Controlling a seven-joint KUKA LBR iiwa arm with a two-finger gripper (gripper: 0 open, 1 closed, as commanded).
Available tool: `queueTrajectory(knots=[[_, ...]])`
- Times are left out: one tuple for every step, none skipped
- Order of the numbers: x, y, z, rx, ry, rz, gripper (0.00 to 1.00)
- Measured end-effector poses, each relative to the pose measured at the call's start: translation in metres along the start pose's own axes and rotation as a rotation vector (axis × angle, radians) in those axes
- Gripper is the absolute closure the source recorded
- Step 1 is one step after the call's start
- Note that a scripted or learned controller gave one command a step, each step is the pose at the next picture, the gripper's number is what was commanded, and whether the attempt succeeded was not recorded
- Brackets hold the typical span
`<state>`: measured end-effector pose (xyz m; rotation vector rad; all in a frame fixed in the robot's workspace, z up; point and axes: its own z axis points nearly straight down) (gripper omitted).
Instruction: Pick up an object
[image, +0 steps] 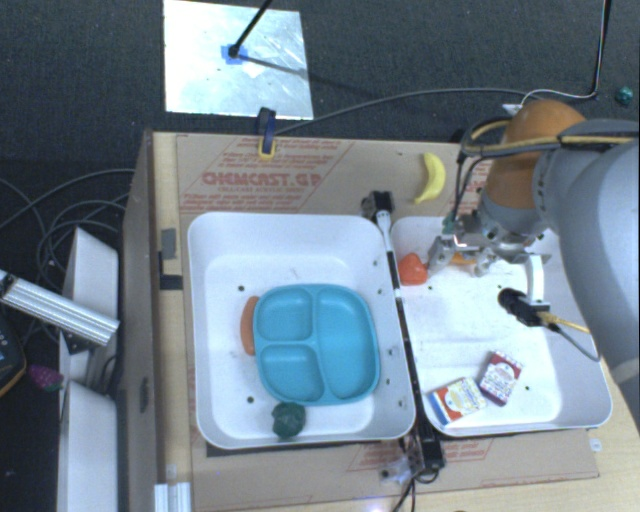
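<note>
Dark carpet surrounds the bench (300, 170), a cardboard-topped surface carrying two white bins side by side.

Left bin (215, 300): blue divided plate (315, 342) lies in the middle. An orange sausage-shaped piece (246, 324) lies touching the plate's left edge. A dark green lump (288, 420) sits just beyond the plate's near edge.

On the cardboard past the bins' far side lies a yellow banana (432, 177).

Right bin (580, 400): an orange-red object (412, 268) lies at the far left corner, close to the divider. Near edge holds a small white-and-orange packet (458, 398), with a red-and-white packet (499, 378) just right of it.

Grey arm (590, 190) with orange band enters from the right. Its jaws (462, 252) sit low over the far part of the right bin, just right of the orange-red object. Cannot tell whether they are apart or together, nor whether anything lies between them.
</note>
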<state>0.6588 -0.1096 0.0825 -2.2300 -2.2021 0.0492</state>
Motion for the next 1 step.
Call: queueTrajectory(knots=[[-0.0008,-0.0006,0.0001,-0.003,0.004,-0.001,0.0]])
